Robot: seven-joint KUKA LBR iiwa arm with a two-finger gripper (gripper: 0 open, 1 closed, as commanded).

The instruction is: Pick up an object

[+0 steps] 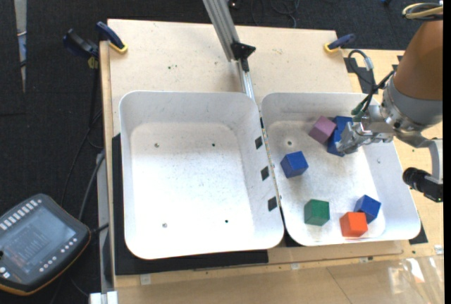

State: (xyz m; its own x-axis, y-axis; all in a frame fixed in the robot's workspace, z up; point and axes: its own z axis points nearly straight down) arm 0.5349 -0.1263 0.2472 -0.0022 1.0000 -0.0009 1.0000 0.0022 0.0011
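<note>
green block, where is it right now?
In the camera view the green block lies in the right bin, near its front edge. The orange block is just to its right and a blue block sits farther back.

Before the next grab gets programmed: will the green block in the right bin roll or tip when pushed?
The green block looks cube-shaped with flat faces, so it would probably slide, not roll. It seems rigid and small, likely light. The orange block sits close beside it, so a push that way may bump it.
</note>
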